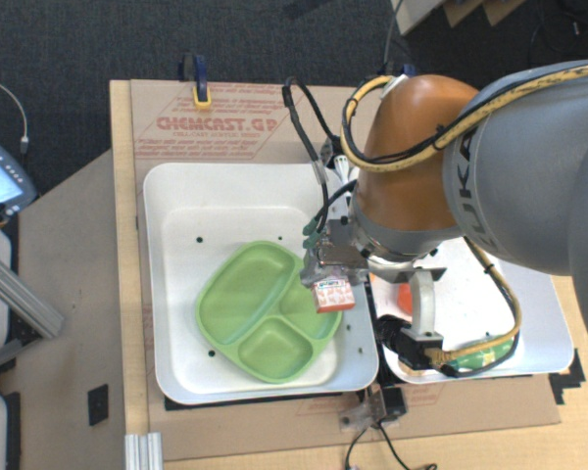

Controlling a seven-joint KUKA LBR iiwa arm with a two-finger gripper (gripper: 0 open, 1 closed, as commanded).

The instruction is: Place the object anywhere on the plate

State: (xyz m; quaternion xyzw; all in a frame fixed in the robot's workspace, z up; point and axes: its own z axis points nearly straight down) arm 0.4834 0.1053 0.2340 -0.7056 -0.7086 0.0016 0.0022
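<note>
A green divided plate [255,311] lies in the left white bin [176,262]. My gripper [325,274] hangs over the plate's right edge, reaching down from the big grey and orange arm. A small red and white packet [332,295] sits right under the gripper, at the plate's right compartment. The wrist hides the fingertips, so I cannot tell whether the packet is between them or lying on the plate.
The right white bin [529,331] is largely covered by the arm; an orange object [406,298] and a green and yellow item [475,355] show in it. Cables loop around the wrist. A cardboard sheet [216,116] lies under the bins.
</note>
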